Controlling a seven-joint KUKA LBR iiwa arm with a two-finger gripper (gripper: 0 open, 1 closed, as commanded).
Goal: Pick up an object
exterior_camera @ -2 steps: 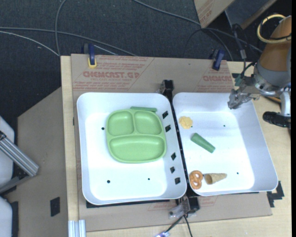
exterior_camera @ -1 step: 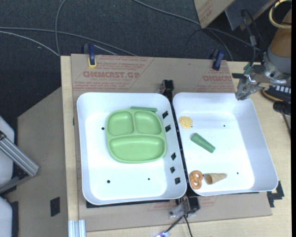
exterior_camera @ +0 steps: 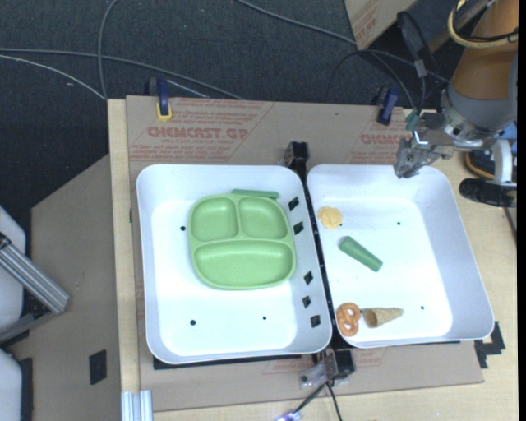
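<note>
My tool point(exterior_camera: 408, 167) above the right bin's point(exterior_camera: 460, 247) far rim, nothing held, finger gap too blurred to tell, green cylinder point(exterior_camera: 361, 253) below it.

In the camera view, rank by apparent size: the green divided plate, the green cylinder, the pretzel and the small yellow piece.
1. Green divided plate, by far the largest.
2. Green cylinder.
3. Pretzel.
4. Small yellow piece; it looks close to the pretzel, so that order is unsure.

Dark carpet floor point(exterior_camera: 230, 49) with trailing cables point(exterior_camera: 107, 57), cardboard box point(exterior_camera: 374, 20) beyond the wooden bench point(exterior_camera: 238, 123).
</note>
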